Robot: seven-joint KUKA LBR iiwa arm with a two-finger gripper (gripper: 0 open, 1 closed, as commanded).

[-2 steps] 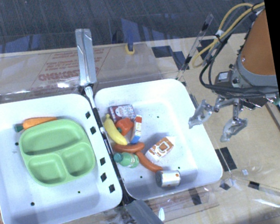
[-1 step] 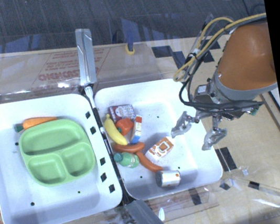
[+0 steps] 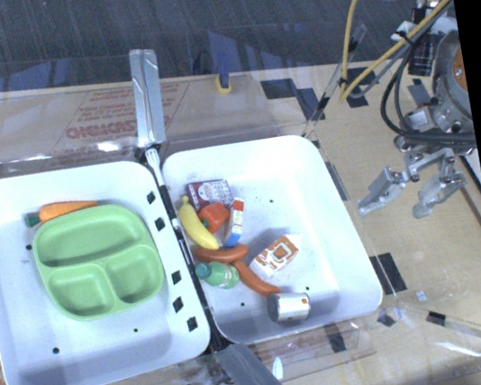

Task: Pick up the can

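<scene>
1. I see the small silver metal can (image 3: 291, 306) in the right white bin (image 3: 339, 207), at its near edge, lying on its side just below the tip of a curved orange-red sausage-shaped toy (image 3: 246, 270).
2. Handling, my guess: light, stiff thin metal w/ a smooth, slippery skin; being on its side it'll likely roll if nudged.
3. I'd grip across the curved body at mid-length, fingers on opposite sides.
4. Long axis looks approx left-right in the camera view; which end is the top I can't tell, too small.
5. Two-finger gripper (image 3: 414, 190) hangs over the bench, well apart from the can, fingers spread wide, nothing between them.
</scene>
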